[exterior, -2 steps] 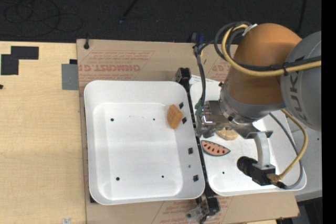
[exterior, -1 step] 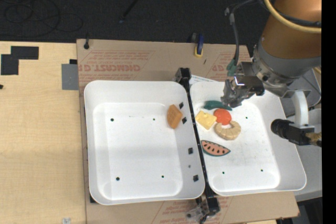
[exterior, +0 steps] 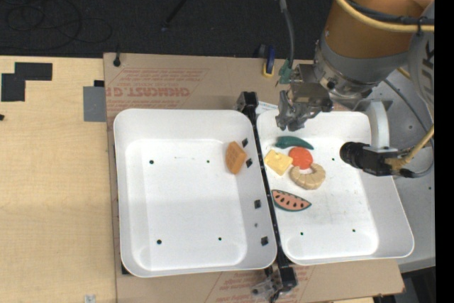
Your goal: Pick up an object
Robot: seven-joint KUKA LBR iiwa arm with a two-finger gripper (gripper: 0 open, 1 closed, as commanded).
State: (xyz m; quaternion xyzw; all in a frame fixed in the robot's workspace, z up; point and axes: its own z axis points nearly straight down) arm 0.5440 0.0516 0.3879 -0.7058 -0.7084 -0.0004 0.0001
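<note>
1. Arm (exterior: 376, 3): grey with an orange band. It enters from the right and stands over the far edge of the right bin (exterior: 355, 223).
2. Cardboard sheet (exterior: 177, 81): brown and printed, lying flat under the right bin and reaching past its far and near sides.
3. Left bin (exterior: 142, 120): shallow and white, set directly against the left wall of the right bin.
4. Gripper (exterior: 291, 123): pointing down over the far-left corner of the right bin, above the objects and clear of them. No object is seen in its grasp. Whether it is open or closed cannot be told.
5. Watermelon slice (exterior: 291, 201): lies flat in the right bin, close to its left wall and about halfway along it.
6. Beige round piece (exterior: 310, 177): in the left half of the right bin, just beyond the watermelon slice.
7. Yellow block (exterior: 278, 162): in the right bin, near its left wall.
8. Orange-brown piece (exterior: 235, 157): outside the right bin, in the left bin, just across the shared wall.
9. Red piece (exterior: 301, 158): in the right bin, touching the beige round piece on its far side.
10. Green piece (exterior: 294, 142): in the right bin, at the far edge of the red piece and nearest the gripper.
</note>
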